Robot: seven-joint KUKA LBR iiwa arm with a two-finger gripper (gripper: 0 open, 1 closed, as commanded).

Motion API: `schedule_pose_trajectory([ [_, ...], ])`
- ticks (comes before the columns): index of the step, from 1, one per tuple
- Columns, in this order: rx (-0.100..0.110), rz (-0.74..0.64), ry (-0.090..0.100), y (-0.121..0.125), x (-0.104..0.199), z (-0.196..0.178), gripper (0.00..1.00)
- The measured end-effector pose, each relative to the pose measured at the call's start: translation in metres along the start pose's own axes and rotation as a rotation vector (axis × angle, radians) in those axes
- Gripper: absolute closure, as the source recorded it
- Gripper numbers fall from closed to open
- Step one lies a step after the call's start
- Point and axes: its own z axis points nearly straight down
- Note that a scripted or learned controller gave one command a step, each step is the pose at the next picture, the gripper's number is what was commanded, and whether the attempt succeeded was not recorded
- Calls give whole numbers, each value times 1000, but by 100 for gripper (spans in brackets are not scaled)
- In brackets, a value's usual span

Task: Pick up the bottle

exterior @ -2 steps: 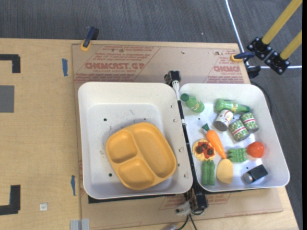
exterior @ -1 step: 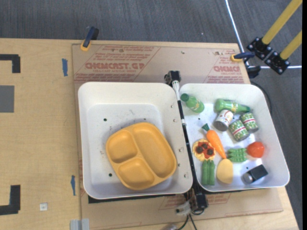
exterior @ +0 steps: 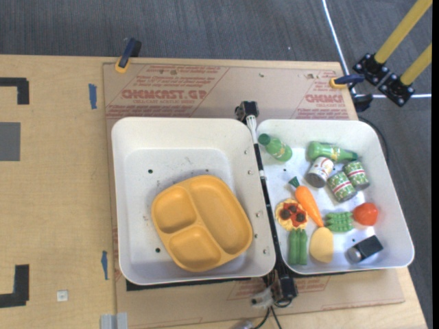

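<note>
The left white bin (exterior: 130, 184) holds a yellow plastic tray with 3 sections (exterior: 200, 222). In the right white bin (exterior: 392, 184), the small green plastic bottle (exterior: 275, 148) lies by the top left corner. Its wall is close, so fingers could bump it and the bottle could roll away.

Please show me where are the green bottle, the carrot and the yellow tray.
green bottle (exterior: 276, 147), camera view, on its body.
carrot (exterior: 308, 204), camera view, on its orange middle.
yellow tray (exterior: 201, 221), camera view, on the ridge between its compartments.
</note>
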Motion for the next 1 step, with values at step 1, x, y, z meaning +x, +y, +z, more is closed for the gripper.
schedule_pose_trajectory([
  [1, -4, -1, -6, 1, -1, -11, 100],
])
